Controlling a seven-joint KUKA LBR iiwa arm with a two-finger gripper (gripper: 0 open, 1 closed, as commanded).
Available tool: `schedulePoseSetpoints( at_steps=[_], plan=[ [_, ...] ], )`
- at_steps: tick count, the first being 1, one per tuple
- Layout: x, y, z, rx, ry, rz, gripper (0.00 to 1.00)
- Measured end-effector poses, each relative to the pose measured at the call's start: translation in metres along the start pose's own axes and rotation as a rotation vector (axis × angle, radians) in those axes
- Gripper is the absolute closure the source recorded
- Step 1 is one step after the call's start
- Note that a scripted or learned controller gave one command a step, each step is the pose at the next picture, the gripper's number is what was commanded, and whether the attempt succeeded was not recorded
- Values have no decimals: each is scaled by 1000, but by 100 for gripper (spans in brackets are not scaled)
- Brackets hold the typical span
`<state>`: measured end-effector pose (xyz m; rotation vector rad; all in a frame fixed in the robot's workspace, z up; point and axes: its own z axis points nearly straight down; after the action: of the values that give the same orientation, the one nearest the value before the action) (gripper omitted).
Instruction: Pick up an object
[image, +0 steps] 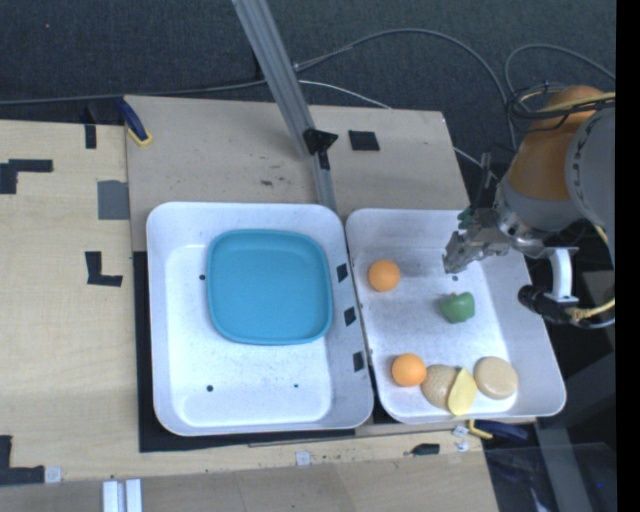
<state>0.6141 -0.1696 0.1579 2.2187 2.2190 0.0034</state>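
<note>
The two-finger gripper (452, 262) hangs in the upper part of the right white bin (530, 330), right of frame centre; how far it is parted I cannot tell, and nothing shows held in it. The small round green object (458, 307) lies just below it in the frame, near but apart, roughly as wide as long, so no axis matters. A small orange ball (384, 275) lies to the gripper's left. Bare bin floor surrounds the green piece; the orange, tan and yellow pieces cluster at the lower edge, well clear.
</note>
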Motion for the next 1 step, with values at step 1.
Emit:
schedulePoseSetpoints(
  at_steps=[1],
  plan=[
    [0, -1, -63, -1, 0, 0, 100]
  ],
)
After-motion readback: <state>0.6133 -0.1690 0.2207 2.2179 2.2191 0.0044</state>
